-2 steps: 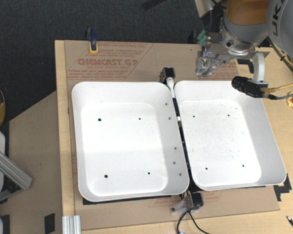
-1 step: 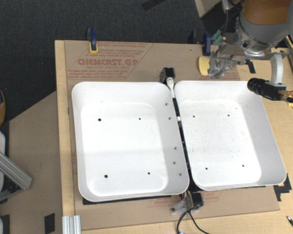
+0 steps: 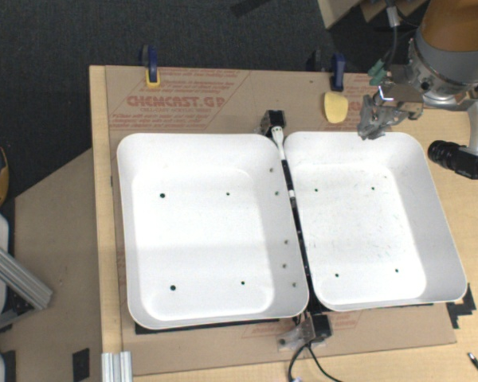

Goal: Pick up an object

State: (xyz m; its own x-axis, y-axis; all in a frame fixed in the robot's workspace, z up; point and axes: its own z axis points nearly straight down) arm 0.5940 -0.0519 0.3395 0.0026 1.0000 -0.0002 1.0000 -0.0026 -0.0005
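Note:
A small pale yellow object point(image 3: 335, 107) lies on the cardboard board just behind the right bin point(image 3: 430, 213), outside both bins. My gripper point(image 3: 372, 127) hangs over the far rim of the right bin, a short way to the right of the yellow object. Its fingers point down and look close together with nothing between them. The grey arm with its orange band rises from it toward the upper right.
The left bin point(image 3: 135, 213) sits beside the right one, a black strip point(image 3: 291, 197) between them. Blue clamps point(image 3: 150, 64) point(image 3: 338, 70) hold the board's far edge. A black fitting point(image 3: 458, 159) juts in at the right.

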